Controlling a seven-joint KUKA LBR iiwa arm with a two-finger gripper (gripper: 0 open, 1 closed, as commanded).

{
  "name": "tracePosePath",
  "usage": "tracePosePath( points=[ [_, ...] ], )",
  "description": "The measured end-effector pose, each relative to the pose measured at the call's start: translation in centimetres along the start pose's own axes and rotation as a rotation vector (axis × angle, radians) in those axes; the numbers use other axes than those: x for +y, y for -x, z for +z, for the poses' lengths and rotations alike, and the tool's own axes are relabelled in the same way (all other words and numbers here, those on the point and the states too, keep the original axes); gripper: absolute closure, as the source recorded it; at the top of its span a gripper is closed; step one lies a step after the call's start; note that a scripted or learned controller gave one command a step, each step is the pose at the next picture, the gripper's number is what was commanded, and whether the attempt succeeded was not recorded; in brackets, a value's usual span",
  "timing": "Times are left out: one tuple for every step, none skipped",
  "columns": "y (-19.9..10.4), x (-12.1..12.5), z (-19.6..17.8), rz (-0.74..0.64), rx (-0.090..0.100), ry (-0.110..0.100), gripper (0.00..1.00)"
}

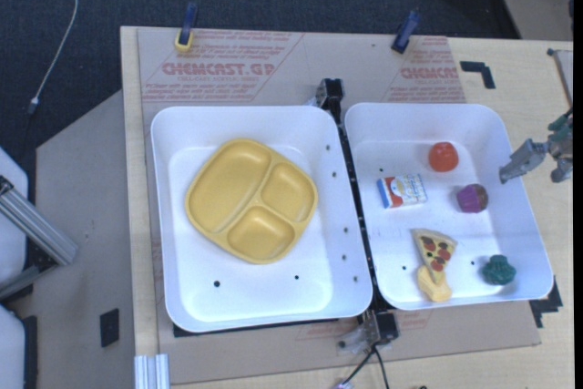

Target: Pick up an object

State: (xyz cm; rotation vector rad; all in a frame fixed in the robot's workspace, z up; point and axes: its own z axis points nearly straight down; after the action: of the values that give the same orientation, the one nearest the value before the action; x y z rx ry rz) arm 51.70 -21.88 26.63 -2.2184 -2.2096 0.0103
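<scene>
Reaching in from the right, the gripper (526, 161) was seen at the right bin's (524, 223) outer rim, nothing held; how far the fingers were open couldn't be told at that res. Nearest candidates: purple object (472, 198) just inside, red one (444, 157) further in; green one (498, 270) near the front corner. The purple piece was judged best: approached from above, w/ fingers kept clear of the bin wall.
</scene>
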Motion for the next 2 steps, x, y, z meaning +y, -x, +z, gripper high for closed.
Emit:
tracePosePath(
  points=[
    [-0.1, 0.2, -0.7, -0.004, -0.003, 0.013, 0.0],
    [0.0, -0.7, 4.3, -0.003, -0.001, 0.008, 0.0]
  ],
)
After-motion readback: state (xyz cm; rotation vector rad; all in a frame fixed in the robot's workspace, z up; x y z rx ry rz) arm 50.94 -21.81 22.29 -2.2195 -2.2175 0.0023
